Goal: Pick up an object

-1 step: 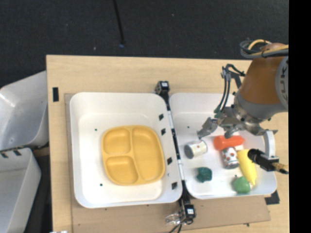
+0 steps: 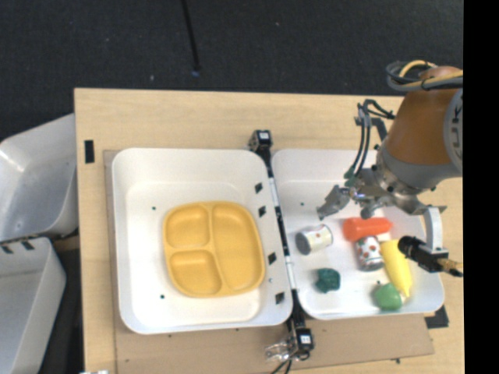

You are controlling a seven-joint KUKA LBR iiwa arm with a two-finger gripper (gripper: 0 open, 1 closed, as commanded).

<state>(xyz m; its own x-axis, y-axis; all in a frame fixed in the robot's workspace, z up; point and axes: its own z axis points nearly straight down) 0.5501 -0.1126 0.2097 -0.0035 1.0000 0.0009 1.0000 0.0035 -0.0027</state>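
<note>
Hanging over the upper middle of the right bin [image 2: 312,162], the gripper [image 2: 343,199] is pointing down and toward the seam between the two bins, and whether it is spread or closed cannot be told from this slant. The arm [image 2: 421,131] is reaching in from the right, its orange band covering that bin's upper right corner. The things to pick are all lying in the lower half of the right bin: a small white cup [image 2: 313,239] is lying on its side just below the gripper and near the bin's left wall; an orange block [image 2: 366,227] is sitting to the cup's right, touching a red-and-white can [image 2: 369,254] below it; a yellow banana-shaped toy [image 2: 395,267] is leaning along the can's right side. A dark green lump [image 2: 327,280] is resting apart from the rest near the bottom rim, and a bright green piece [image 2: 387,297] is sitting at the banana's lower end, close to the bottom right corner (what it is cannot be told). Bare floor is showing along the right bin's top wall and upper left. In the left bin [image 2: 140,185] a yellow divided plate [image 2: 212,249] is lying near the middle, leaving open white floor on every side, widest along the top and left walls.
</note>
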